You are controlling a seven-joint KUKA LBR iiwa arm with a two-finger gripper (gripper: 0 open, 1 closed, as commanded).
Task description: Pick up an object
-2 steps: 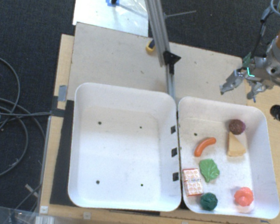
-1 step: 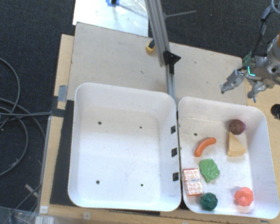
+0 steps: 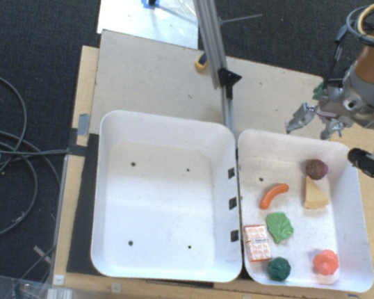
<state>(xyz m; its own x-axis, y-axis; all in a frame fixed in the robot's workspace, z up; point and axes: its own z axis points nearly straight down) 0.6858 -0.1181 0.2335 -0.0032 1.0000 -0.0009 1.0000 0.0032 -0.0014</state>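
The right bin (image 3: 357,207) holds several toy foods: a dark maroon ball (image 3: 316,168), a tan cheese wedge (image 3: 315,194), an orange sausage (image 3: 273,195), a green leaf (image 3: 279,227), a red-and-white carton (image 3: 257,242), a dark green lump (image 3: 278,268) and a red-orange piece (image 3: 325,263). My gripper (image 3: 314,125) hangs above the bin's far rim, up and left of the maroon ball. Its fingers (image 3: 299,119) are spread apart and hold nothing.
The left bin (image 3: 110,168) lies beside the right one, sharing a middle rim with black clips. A slanted metal pole (image 3: 215,37) crosses the bench behind the bins. Cables and a tablet lie on the floor at far left.
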